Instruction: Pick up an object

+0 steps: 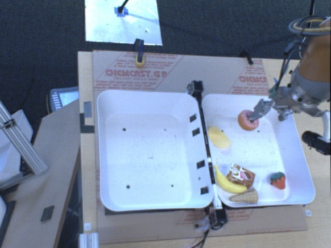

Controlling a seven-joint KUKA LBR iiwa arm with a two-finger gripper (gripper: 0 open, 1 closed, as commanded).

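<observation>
The right bin [289, 138] holds several toy foods. A pink-and-orange doughnut [247, 121] lies near its far wall. A pale yellow lemon-like piece [219, 138] sits close to the divider. At the near edge lie a banana [227, 183], a brown-and-white snack piece [241, 174], an ice-cream cone [244, 196] and a strawberry [277, 180]. My gripper [270, 113] hangs over the far right of this bin, open. Its left fingertip [255, 114] overlaps the doughnut's right edge, and the other finger stands well to the right. Nothing sits between the fingers.
The left bin [103, 138] lies beside the right one, joined by a black clipped divider [202, 143]. Both rest on a cardboard sheet [155, 71]. A black part [316, 141] juts in beyond the right bin's right rim. A metal plate [123, 13] lies behind the bench.
</observation>
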